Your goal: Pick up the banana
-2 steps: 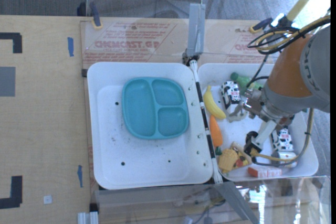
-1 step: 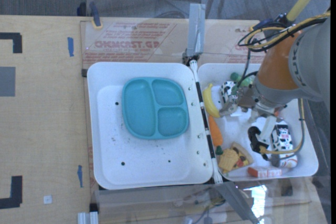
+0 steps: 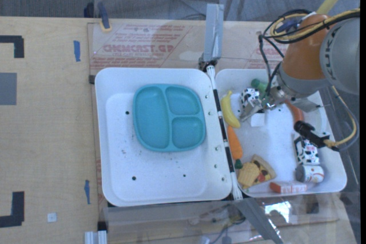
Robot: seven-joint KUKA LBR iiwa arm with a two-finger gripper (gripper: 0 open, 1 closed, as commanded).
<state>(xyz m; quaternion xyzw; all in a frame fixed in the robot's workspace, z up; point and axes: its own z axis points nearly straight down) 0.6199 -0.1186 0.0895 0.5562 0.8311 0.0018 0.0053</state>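
— Left bin (image 3: 114,140)?
— Holds a teal divided plate (image 3: 169,117), lying flat toward the far side.
— Right bin (image 3: 337,174)?
— Banana (image 3: 230,111) against the left wall, lying lengthwise, untouched. Carrot (image 3: 234,144) just nearer, then a corn cob (image 3: 247,174) beside a pizza slice (image 3: 264,168). Cow-patterned mug (image 3: 309,163) at the near right.
— Gripper (image 3: 251,112)?
— Lowered just right of the banana, above a small white block (image 3: 258,120); fingers slightly spread, nothing seen between them.
— Arm (image 3: 326,60)?
— Reaching in from the far right.
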